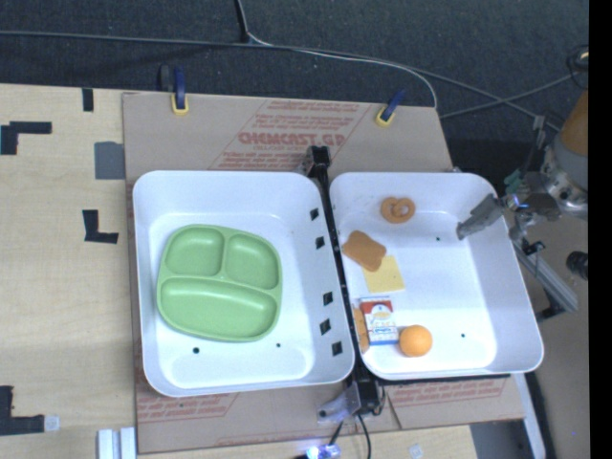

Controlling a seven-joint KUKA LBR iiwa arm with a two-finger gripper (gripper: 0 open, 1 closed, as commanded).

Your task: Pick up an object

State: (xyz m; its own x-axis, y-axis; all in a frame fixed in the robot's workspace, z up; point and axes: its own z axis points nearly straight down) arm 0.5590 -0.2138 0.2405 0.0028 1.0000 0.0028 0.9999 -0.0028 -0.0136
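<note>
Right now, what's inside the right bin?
The right bin holds a donut, a brown toast-like piece overlapping a yellow slice, a small carton and an orange. The part of the slice under the brown piece is covered.

My gripper hangs over the right bin. In this bin lie a donut, bread, a box. The left bin holds a tray.

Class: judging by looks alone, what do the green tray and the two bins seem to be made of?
Green tray: probably moulded plastic, matte; even pale green colour, rounded dividers between three compartments.
Left bin and right bin: probably thin formed plastic, slightly glossy; uniform white, rounded corners, soft highlights along the rims. Metal or coated card cannot be ruled out.
</note>
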